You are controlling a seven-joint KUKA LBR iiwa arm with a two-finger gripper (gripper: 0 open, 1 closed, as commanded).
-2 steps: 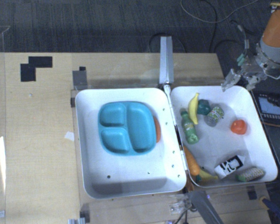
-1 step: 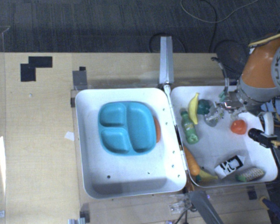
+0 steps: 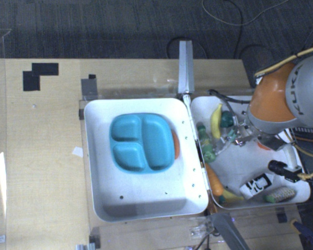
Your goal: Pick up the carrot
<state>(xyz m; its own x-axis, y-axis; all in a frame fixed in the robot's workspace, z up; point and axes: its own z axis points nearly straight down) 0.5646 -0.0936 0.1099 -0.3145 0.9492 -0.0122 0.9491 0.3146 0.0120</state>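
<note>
**Claw low in the right bin, carrot against the left wall**

The claw (image 3: 234, 136) hangs over the upper middle of the right bin (image 3: 301, 195), a tangle of metal and clear parts under the grey arm (image 3: 301, 96) with its orange band. From where I stand I cannot tell how far it is open, or whether it has hold of anything.

Just to its left sits a yellow banana (image 3: 216, 121), curved and smooth, with a small teal thing (image 3: 227, 118) beside it. Further left, along the wall shared with the other bin, lie some dark green pieces (image 3: 204, 145), lumpy and hard to make out.

The carrot (image 3: 215, 183) lies lower down against that same left wall, well apart from the claw: an orange, tapering shape pointing toward the near corner, with a yellow piece (image 3: 230, 196) just below it. Near the front of the bin are a white packet with black marks (image 3: 258, 184) and a dull, speckled oval object (image 3: 279, 195).

The left bin (image 3: 145, 203) holds a blue plastic tray (image 3: 142, 142), rounded and split into three sections, with a sliver of orange (image 3: 176, 145) showing at its right edge. Both bins rest on a pale wooden table (image 3: 38, 170).
</note>
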